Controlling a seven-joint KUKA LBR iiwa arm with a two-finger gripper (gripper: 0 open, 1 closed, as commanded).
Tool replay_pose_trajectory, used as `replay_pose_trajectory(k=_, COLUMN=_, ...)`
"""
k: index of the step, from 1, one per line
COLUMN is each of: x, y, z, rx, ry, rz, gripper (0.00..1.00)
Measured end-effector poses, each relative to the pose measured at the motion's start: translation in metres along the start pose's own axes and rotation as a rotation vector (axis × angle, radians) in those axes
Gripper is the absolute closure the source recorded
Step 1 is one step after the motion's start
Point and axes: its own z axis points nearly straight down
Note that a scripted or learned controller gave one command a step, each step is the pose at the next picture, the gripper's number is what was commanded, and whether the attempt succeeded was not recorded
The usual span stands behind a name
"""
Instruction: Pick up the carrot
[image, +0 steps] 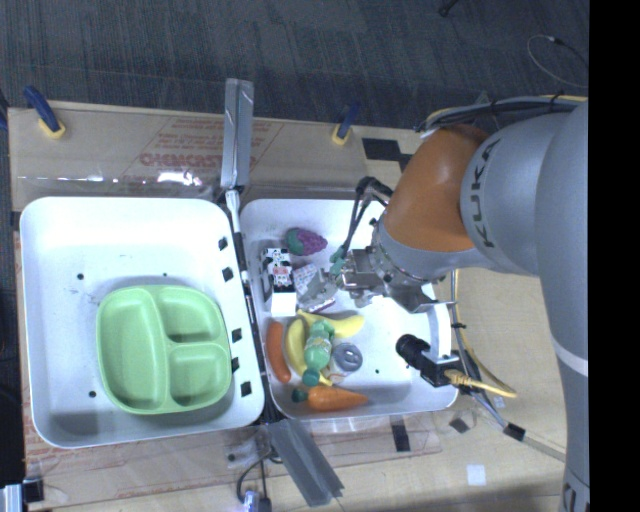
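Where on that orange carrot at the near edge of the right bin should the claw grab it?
Probably mid-body of the tapered orange carrot, coming from above. It lies flat along the bin's near wall, so fingers closing across its narrow width fit best.

Arm (530, 190): smooth grey casing, rounded orange band above the wrist, dark "KUKA" lettering on the grey shell; thin black cable looping beside metallic tool (335, 280)

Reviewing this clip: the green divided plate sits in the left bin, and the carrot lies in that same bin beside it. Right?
Not quite. The green divided plate is in the left bin, but the carrot lies in the right bin, near its front edge, as the camera view shows.
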Motion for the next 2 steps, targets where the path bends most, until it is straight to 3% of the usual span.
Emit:
replay_pose_trajectory(k=1, x=-0.0413, y=-0.0461, z=0.1024, rx=-0.003, ry=0.000, rz=0.116, gripper=0.00)
replay_pose_trajectory(k=2, x=-0.0413, y=-0.0461, z=0.1024, rx=-0.004, ry=0.000, rz=0.116, gripper=0.00)
